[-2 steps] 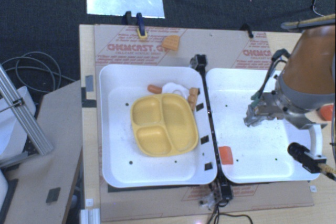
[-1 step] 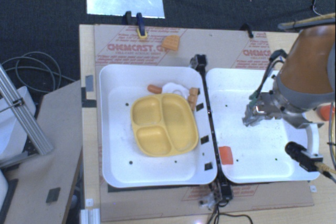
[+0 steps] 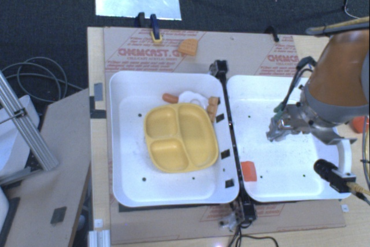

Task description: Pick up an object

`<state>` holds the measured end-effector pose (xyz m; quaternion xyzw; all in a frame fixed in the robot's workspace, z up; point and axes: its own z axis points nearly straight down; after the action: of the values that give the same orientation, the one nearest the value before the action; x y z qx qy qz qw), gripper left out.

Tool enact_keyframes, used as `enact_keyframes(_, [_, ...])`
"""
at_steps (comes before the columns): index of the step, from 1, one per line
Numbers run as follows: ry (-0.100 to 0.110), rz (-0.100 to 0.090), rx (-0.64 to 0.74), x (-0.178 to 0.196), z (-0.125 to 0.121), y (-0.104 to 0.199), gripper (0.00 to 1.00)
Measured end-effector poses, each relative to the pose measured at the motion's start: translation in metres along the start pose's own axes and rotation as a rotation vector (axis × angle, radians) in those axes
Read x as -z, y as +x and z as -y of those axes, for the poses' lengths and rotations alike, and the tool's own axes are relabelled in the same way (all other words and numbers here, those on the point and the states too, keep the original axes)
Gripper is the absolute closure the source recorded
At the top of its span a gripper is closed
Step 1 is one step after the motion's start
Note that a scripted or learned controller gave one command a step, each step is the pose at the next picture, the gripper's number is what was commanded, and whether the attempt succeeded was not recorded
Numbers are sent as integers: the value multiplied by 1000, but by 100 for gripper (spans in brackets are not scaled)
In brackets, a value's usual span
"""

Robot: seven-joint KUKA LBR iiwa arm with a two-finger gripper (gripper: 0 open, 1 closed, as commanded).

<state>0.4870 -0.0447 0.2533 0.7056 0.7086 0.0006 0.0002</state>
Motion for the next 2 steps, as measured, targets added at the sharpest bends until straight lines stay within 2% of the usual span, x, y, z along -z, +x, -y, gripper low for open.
enact_keyframes(1, [-1,1,-5,-1,0,-30,100])
enact_keyframes(2, [-21,1,3,292,-4,-5,100])
